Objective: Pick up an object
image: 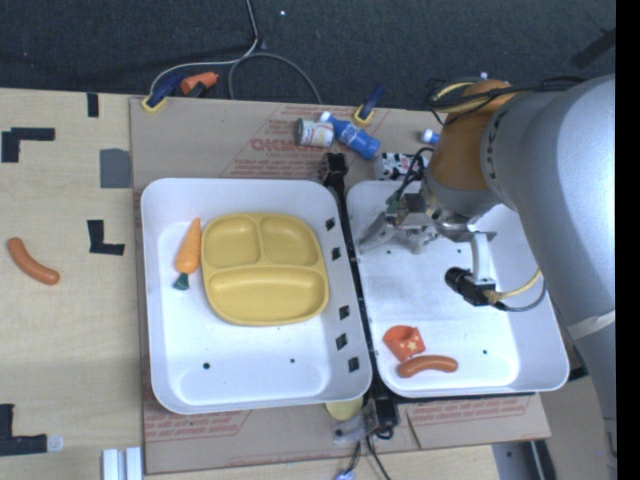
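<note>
Sausage [428, 366] lay at right bin [520, 373] near edge, long axis across view, red piece [404, 341] just beside; claw [392, 230] hovered well beyond, fingers spread, nothing gripped.

Both white bins look like smooth moulded plastic with a soft sheen: the left bin [170, 368] and the right bin [530, 363]. In the left bin, the yellow divided plate [265, 268] is smooth plastic with a dull gloss, and the carrot [188, 248] beside its left edge looks like matt toy plastic. Near the right bin's front edge, the sausage [428, 366] is glossy and smooth, and the red piece [404, 341] looks slightly shiny. The bins sit on matt brown cardboard [200, 148] printed in red, laid on a pale wood-grain bench [60, 198]. The arm [560, 158] has a smooth satin grey casing, and its orange band [465, 148] is glossy.
</note>
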Controlling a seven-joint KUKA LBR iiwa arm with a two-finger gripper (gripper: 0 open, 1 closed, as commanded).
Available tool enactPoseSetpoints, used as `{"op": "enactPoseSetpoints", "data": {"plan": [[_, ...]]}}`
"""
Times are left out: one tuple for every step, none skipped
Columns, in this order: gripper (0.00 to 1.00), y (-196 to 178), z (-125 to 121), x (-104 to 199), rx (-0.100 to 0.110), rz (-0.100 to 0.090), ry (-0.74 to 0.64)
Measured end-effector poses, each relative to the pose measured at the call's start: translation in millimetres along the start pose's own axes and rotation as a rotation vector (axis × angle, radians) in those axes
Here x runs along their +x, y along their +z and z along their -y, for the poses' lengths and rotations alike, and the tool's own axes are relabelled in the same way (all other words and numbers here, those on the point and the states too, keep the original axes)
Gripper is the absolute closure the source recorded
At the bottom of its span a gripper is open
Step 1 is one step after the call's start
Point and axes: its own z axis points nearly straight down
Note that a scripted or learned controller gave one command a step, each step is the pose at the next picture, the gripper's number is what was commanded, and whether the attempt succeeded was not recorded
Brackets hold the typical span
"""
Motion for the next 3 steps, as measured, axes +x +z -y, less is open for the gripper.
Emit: {"op": "enactPoseSetpoints", "data": {"plan": [[0.0, 1, -41, -10, 0.0, -0.001, -0.001], [1.0, -10, -40, -10, 0.0, 0.0, -0.002], [1.0, -122, -41, -55, -0.008, 0.002, 0.004]]}}
